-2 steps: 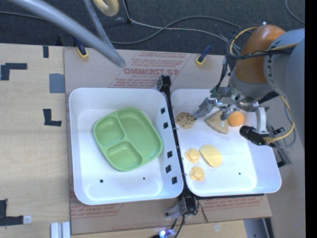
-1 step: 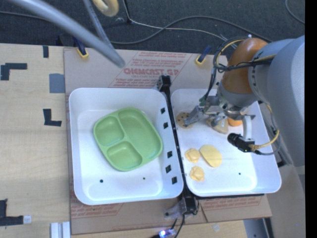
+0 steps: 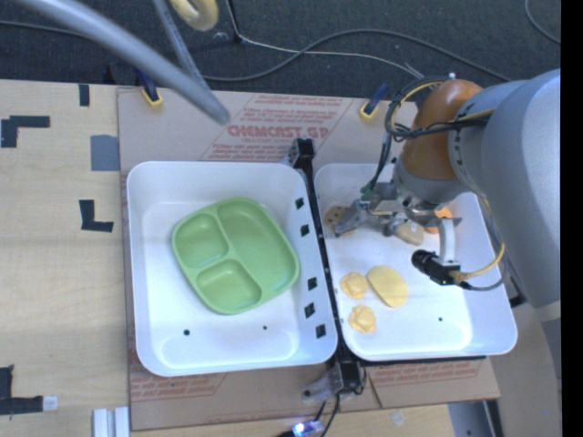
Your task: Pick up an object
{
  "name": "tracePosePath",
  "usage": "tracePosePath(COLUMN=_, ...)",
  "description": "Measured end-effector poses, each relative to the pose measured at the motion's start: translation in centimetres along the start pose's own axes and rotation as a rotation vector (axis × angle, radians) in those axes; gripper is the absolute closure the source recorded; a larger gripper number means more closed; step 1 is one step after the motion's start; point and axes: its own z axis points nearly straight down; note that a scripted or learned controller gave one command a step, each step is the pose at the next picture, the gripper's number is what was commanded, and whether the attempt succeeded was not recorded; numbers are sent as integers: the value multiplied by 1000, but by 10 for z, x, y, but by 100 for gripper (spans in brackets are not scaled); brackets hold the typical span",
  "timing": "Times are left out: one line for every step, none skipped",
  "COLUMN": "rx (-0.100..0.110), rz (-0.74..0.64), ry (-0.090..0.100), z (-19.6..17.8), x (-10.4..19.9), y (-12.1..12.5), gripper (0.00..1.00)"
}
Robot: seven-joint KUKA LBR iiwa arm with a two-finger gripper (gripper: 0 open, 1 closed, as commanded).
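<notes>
One fixed camera looks down at a slant from above on both white bins (image 3: 146, 271).

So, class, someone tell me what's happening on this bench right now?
A grey robot arm reaches in from the right over the right-hand bin, its gripper low near the bin's upper left part. Three yellow pieces lie loose on that bin's floor, below the gripper. The left bin holds a green divided plate. Nothing can be seen lifted yet.
</notes>
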Motion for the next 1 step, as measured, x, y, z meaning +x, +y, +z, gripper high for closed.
tracePosePath(rx=-3, rz=-1, ry=0, z=-12, x=1, y=1, gripper=100)
